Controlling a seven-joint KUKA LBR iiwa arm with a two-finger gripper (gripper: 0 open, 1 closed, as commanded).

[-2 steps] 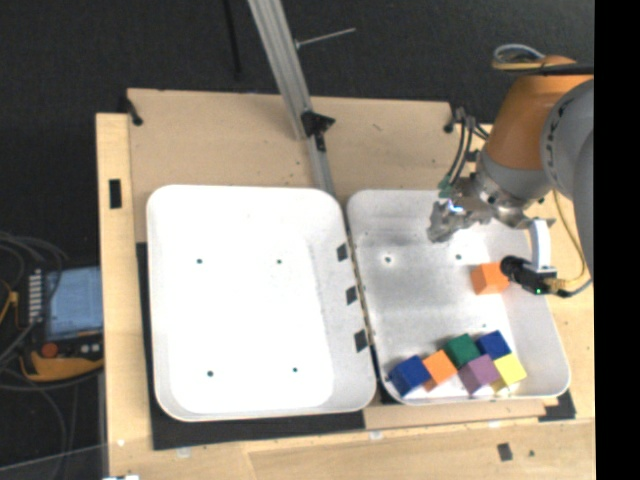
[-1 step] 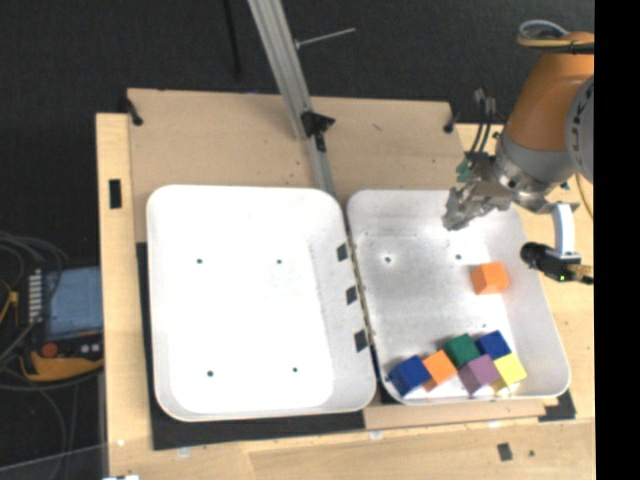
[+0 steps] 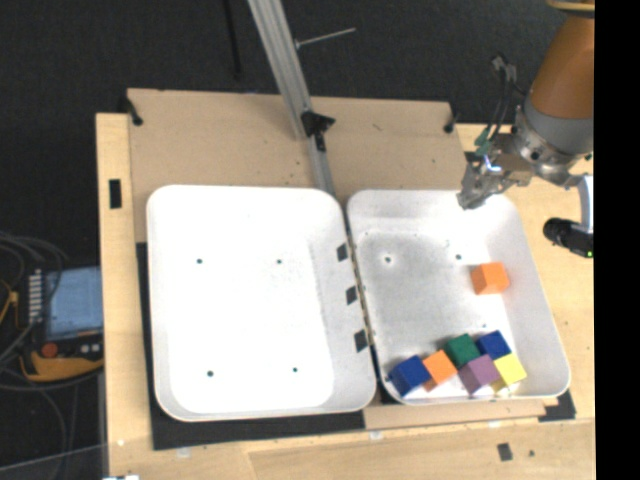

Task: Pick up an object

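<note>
- Camera view: the gripper [image 3: 478, 190] hangs over the far right corner of the right bin [image 3: 420, 218], with nothing seen in its grasp; whether it is released or clenched, I cannot tell.
- The lone orange cube [image 3: 490, 278] lies on the bin floor, nearer the camera than the gripper and slightly to the right, apart from it.
- A cluster of cubes [image 3: 460, 364] crowds the near edge, well apart from the gripper.
- The orange cube looks the likeliest pick: it stands alone, and its edges sit slightly askew to the bin walls.
- The left bin [image 3: 250, 298] lies well away from the arm.
</note>
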